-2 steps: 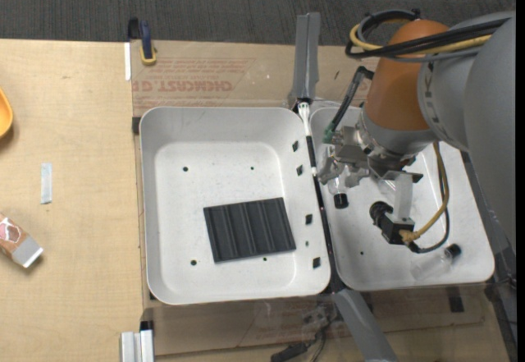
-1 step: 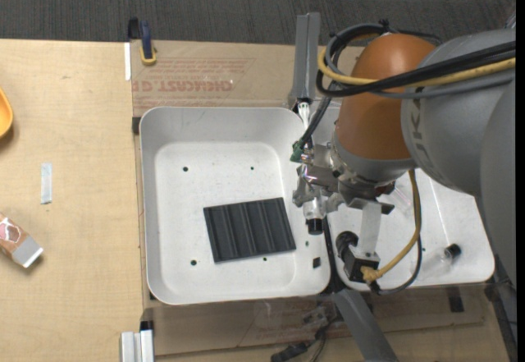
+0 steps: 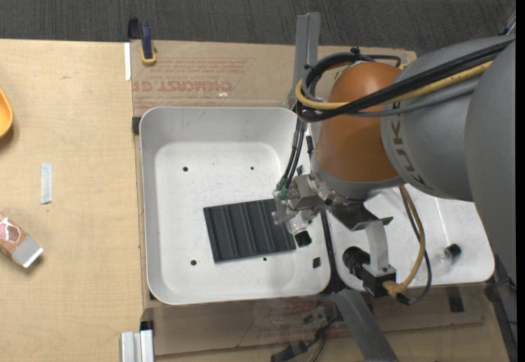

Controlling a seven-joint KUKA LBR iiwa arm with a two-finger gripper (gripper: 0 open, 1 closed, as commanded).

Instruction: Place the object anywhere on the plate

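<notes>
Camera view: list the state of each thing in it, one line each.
Plate: flat in the left bin, near its right wall.
Left bin: holds the plate.
End effector: over the plate's right edge.
Arm: reaches in above the right bin.

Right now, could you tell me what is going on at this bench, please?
A grey KUKA arm with an orange band reaches in from the right over two white bins. Its gripper sits low in the left bin, at the right edge of a dark ridged plate lying flat on the bin floor. Whether it carries anything is too small and too hidden to tell. The arm covers most of the right bin.
</notes>
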